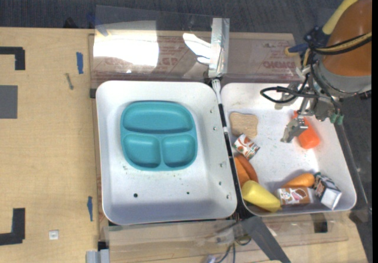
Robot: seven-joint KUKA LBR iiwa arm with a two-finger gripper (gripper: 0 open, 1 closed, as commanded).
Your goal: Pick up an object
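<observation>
— Two bins, so start at the left one: what's in it?

— The left bin (112,197) has a teal divided tray (158,135) and nothing else worth grabbing.

— And the right bin (345,164)?

— A tan slice (243,122), a small can (247,146), a carrot (244,168), a yellow piece (260,195), then a packet (295,195) and a little box (328,192) at the near edge.

— Where's the gripper (293,129)?

— Low over the right bin's far side, just beside an orange object (309,138). Whether it's parted or closed, I cannot tell.

— So progress?

— Early, I'd judge. Nothing looks lifted; securing and raising remain.
</observation>
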